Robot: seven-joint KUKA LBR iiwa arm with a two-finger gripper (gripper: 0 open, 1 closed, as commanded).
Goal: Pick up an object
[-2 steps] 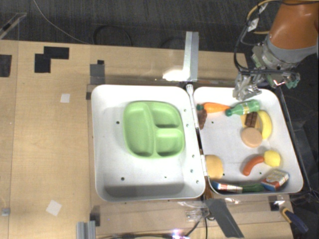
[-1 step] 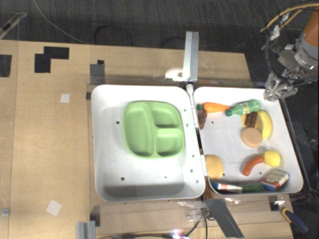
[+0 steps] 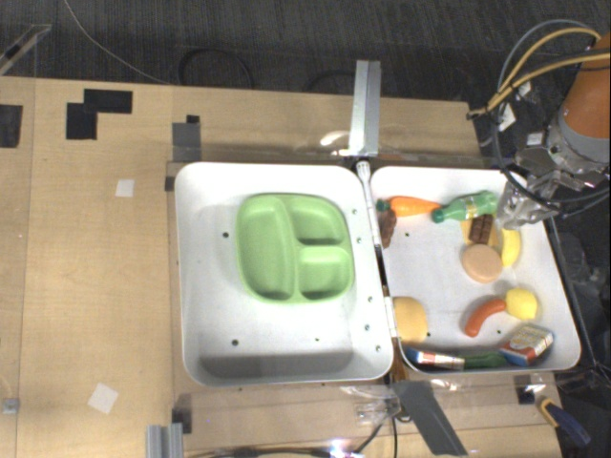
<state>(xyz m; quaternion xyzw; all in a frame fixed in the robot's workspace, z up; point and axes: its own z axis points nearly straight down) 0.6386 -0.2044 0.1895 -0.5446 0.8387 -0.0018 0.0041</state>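
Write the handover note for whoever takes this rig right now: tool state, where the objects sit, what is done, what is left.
Tool: low over the far right corner of the right bin, by the green bottle; nothing is seen held.
Right bin holds: carrot, green bottle, brown block, banana, tan disc, lemon, red-orange pepper, yellow piece, small box.
Left bin: green divided tray.
Done: no object lifted.
Left: grasp one object and lift it.
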